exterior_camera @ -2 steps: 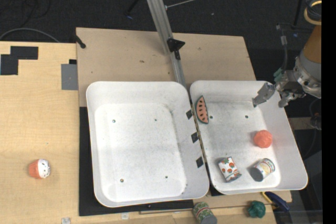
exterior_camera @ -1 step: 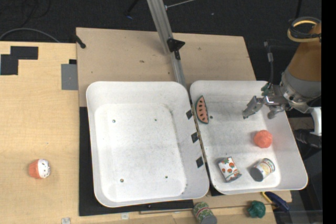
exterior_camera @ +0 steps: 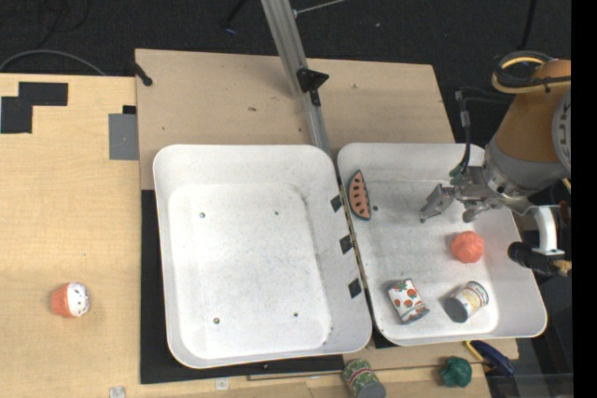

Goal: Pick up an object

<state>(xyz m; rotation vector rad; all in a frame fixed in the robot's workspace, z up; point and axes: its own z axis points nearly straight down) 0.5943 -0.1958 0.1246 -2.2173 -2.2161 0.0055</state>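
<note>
Hovering right of centre over the right bin (exterior_camera: 424, 168), the gripper (exterior_camera: 455, 206) has its fingers spread apart, clasping nothing. Just below it lies an orange ball (exterior_camera: 467, 246); lower sit a patterned box (exterior_camera: 407, 301) and a can (exterior_camera: 465, 301).

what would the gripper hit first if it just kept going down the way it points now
Most likely bare floor of the right bin. The gripper hangs open over it, above the orange ball, which sits a little nearer the camera. Depth is hard to judge, so one finger might graze the ball.
</note>
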